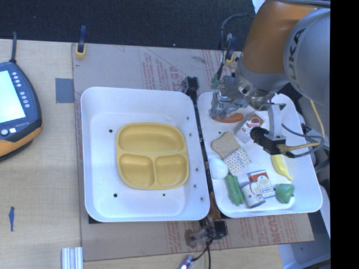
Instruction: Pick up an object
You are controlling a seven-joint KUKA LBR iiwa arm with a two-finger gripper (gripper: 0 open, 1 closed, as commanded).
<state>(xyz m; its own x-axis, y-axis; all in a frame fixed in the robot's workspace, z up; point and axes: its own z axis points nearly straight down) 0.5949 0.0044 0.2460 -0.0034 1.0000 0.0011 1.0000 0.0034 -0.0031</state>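
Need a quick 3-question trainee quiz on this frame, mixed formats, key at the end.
1. True or false: the yellow divided plate lies in the right bin.
2. Multiple choice: the gripper is low over which thing? A) the banana B) the orange sausage-shaped toy C) the white egg
3. Fill in: the slice of bread lies in the ____ bin.

Key:
1. False; it lies in the left bin.
2. B, at the far end of the right bin.
3. right
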